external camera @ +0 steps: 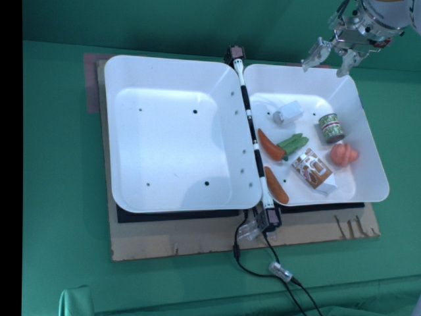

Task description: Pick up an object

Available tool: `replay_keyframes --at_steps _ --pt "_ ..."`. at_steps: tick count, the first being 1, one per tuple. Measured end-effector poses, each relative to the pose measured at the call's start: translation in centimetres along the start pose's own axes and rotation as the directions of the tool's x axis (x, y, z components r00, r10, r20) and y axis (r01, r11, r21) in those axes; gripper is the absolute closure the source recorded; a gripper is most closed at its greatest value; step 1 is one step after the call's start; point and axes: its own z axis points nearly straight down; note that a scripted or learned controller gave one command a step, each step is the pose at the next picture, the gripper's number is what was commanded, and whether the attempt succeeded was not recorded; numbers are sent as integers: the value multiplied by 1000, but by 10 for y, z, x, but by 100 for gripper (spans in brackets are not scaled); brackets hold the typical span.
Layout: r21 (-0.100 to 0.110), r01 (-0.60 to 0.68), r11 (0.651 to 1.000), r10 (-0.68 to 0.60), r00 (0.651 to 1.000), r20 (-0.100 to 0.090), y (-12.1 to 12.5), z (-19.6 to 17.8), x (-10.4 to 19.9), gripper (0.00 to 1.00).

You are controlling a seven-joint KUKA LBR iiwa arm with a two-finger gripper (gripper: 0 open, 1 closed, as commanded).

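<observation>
Two shallow white bins are seen side by side on a green-covered desk (59, 176), the left bin (172, 133) and the right bin (368, 176), joined along a black-and-white striped bar (250, 120). Six objects are counted in the right bin: one small white cylinder-ended piece (287, 112), one green-labelled can (331, 128), one carrot with green top (280, 145), one plain orange carrot (276, 185) lying against the bin's left wall, one small printed carton (314, 170), and one orange-red rounded fruit (343, 154) near the right wall. The carton is placed just beside the fruit; the can lies apart, toward the far side.

The claw (328, 58) is held above the far rim of the right bin, at its upper right corner, its two fingers spread wide with nothing between them. It is well apart from every object. The far strip of the right bin beneath the claw is left bare, and open floor is seen between the white piece and the can. A brown board (164, 242) is laid beneath both bins, and black cables (263, 265) trail from the near end of the bar.
</observation>
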Motion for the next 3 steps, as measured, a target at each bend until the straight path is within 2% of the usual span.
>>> replay_keyframes --at_steps 1,2,3 --pt "-13 -1 1000 1 1000 3 -43 110 0 0" --pt "-21 0 1000 0 1000 3 -56 120 2 0" --pt "-18 0 1000 0 1000 3 -58 121 1 0"
